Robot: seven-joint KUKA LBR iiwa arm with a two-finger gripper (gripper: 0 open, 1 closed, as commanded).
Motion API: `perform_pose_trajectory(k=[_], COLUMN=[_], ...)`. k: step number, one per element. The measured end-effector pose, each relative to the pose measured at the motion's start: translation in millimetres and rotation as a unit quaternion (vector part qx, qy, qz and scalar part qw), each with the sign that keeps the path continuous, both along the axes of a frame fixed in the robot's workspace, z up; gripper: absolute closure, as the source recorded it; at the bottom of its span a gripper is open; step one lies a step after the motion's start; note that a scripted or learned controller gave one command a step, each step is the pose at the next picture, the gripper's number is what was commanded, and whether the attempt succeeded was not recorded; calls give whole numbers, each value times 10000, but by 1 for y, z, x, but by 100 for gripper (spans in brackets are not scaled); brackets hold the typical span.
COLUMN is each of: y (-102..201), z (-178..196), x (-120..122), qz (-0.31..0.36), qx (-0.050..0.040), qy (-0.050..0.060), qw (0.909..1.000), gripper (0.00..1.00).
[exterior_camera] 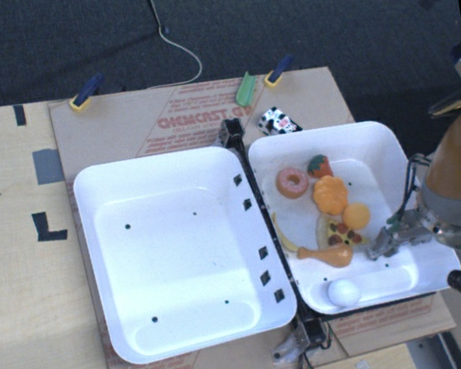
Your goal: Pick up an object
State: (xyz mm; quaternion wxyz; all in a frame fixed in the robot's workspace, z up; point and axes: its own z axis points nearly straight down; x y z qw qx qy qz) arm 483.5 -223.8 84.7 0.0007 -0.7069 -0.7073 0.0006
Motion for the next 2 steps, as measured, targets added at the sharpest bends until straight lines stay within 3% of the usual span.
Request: perform_pose_trajectory(k=[1, 2], y=[0, 1], z=[0, 1], x=[14, 81], qz=[4, 21], qx=[2, -11], qy=[2, -28], qw=[10000, 10000], gripper=[100, 100])
